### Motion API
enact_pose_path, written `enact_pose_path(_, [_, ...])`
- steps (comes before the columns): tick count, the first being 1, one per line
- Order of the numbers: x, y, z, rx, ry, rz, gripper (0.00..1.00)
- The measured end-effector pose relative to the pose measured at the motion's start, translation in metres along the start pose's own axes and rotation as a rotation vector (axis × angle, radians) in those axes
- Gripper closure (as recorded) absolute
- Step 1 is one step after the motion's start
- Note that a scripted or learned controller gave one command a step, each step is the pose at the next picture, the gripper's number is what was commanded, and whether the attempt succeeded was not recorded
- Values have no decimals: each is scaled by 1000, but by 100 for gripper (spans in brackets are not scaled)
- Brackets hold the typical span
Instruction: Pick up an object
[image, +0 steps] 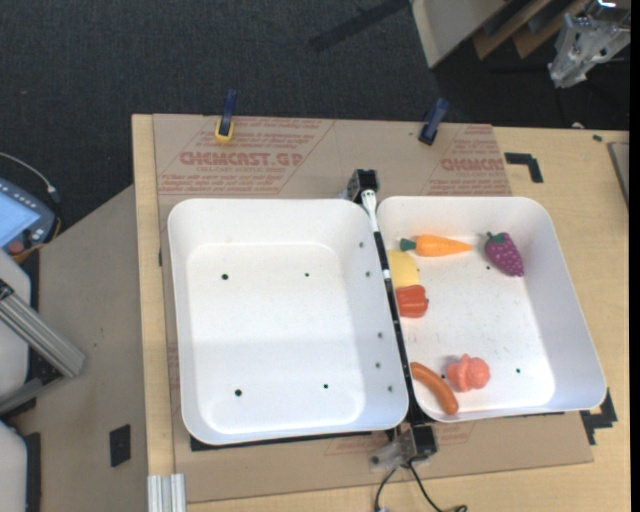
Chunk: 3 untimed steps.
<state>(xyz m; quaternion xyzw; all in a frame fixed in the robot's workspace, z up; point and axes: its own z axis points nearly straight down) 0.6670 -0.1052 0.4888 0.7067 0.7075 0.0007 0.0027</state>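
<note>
From the camera view, 2 white bins sit side by side on a cardboard sheet (300, 150) clamped to the surface, presumably so nothing slides. The left bin (190, 300) has a bare floor. The right bin (565, 300) holds 6 toys. A carrot (440, 244) and purple grapes (505, 254) lie near its far edge. A yellow piece (402, 268) and a red pepper (411, 300) sit against its left wall. A sausage (434, 387) and a pink toy (467, 373) are near its front-left corner. The grapes lie apart from the rest, likely the easiest pick. Beyond the surface's far right corner hangs what seems the pincer (588, 45), well clear; whether it is wide or narrow, I cannot tell.
</note>
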Motion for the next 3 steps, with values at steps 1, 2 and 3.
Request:
enact_pose_path(1, [8, -1, 13, 6, 2, 1, 100])
enact_pose_path(2, [9, 0, 1, 0, 0, 0, 100])
enact_pose_path(3, [9, 1, -10, -5, -1, -1, 100])
